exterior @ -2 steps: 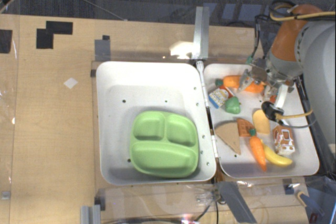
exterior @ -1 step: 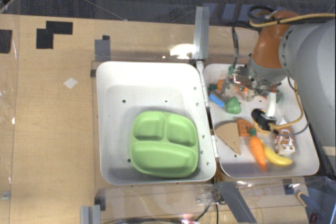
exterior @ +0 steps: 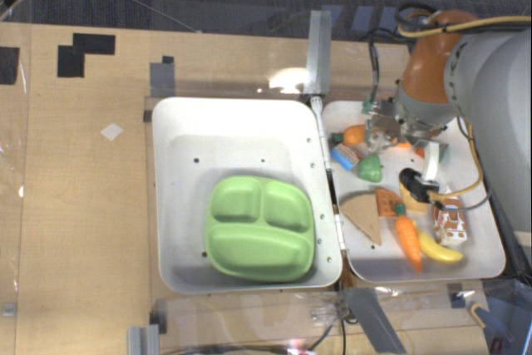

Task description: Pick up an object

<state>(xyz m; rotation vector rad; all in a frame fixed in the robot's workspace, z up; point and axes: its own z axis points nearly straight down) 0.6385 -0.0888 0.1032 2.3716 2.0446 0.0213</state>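
The gripper [exterior: 384, 139] reaches down into the right bin [exterior: 490, 258], at about twelve o'clock of it; whether it is clenched or released cannot be told. Just below it, toward six o'clock, lies a green toy vegetable [exterior: 370, 170], with a small orange ball [exterior: 354, 135] at nine o'clock of the gripper. Farther toward six o'clock lie a carrot [exterior: 407, 239], a banana [exterior: 439, 248] and a tan wedge [exterior: 363, 216]. The left bin [exterior: 179, 129] holds a green divided plate [exterior: 260, 227]
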